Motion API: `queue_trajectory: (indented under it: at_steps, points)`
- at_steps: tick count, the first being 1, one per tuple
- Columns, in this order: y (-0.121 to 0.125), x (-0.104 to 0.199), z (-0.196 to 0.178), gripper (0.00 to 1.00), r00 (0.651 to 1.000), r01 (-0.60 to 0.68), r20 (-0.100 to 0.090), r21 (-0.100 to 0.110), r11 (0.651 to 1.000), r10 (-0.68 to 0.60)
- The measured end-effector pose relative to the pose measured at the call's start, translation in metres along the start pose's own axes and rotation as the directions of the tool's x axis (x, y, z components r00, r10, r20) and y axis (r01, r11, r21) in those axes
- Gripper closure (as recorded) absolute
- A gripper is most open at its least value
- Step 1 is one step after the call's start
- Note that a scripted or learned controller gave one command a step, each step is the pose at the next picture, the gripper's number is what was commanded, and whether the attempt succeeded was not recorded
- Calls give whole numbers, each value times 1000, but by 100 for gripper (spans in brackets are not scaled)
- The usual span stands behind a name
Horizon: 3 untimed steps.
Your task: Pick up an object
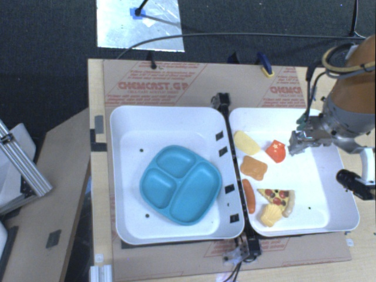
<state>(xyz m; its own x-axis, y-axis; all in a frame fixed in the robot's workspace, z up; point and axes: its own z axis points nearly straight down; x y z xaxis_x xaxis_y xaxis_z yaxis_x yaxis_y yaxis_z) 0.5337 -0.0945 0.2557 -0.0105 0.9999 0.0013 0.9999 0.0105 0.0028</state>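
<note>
Pincer [292,145] state unreadable, hovering just right of small red plastic toy [276,151].
Risk: descending off-centre could nudge it left toward the orange toy bread slice [254,167].

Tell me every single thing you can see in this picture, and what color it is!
Bins: two, white, side by side on the bench.
Divided plate: one, light blue, in the left bin.
Toy food, all in the right bin:
Yellow piece: one, near the top left corner.
Red piece: one, right of the yellow piece, just by the claw.
Orange piece: one, below the yellow piece.
Hot dog: one, red-orange, along the left wall.
Pizza slice: one, yellow with toppings.
Pale yellow piece: one, at the bottom.
Foil sheet: one, silver, above the bench.
Arm: one, grey and orange, from the right.
Claw: one, dark grey, over the right bin.
</note>
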Motion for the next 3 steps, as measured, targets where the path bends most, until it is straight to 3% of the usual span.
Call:
queue_trajectory:
  at_steps: [3]
  points:
    - [-5,146,32,100,1000,0,-1,3,1000,0]
